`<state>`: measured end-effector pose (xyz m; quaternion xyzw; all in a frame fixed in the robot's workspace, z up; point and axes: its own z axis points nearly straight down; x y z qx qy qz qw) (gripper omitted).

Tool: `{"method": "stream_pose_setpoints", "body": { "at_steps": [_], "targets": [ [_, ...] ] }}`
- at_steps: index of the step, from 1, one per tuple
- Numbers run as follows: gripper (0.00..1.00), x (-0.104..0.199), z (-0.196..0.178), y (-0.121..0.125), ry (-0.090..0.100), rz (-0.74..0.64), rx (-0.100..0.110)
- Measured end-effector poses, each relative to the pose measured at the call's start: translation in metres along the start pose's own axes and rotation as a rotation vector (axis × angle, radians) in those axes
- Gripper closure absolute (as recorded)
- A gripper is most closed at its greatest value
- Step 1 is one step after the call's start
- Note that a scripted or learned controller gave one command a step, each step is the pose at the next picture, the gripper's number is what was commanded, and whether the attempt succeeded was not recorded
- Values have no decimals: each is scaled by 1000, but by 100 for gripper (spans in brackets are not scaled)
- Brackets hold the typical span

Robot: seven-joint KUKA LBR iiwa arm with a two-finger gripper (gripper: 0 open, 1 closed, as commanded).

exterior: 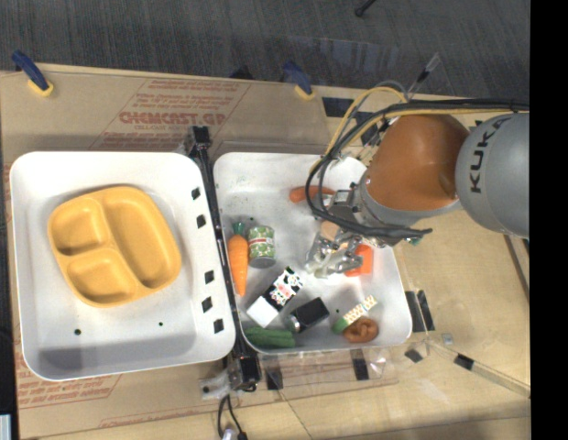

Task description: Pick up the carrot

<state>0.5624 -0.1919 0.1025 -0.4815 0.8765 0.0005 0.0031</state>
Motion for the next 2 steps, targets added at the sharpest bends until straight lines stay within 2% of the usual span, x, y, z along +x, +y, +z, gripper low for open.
{"method": "stream_pose_setpoints", "body": {
  "at_steps": [1,2],
  "targets": [
    [100,29,11,59,4,-429,-7],
    [100,-37,6,115,-4,-637,20]
  ]
}}
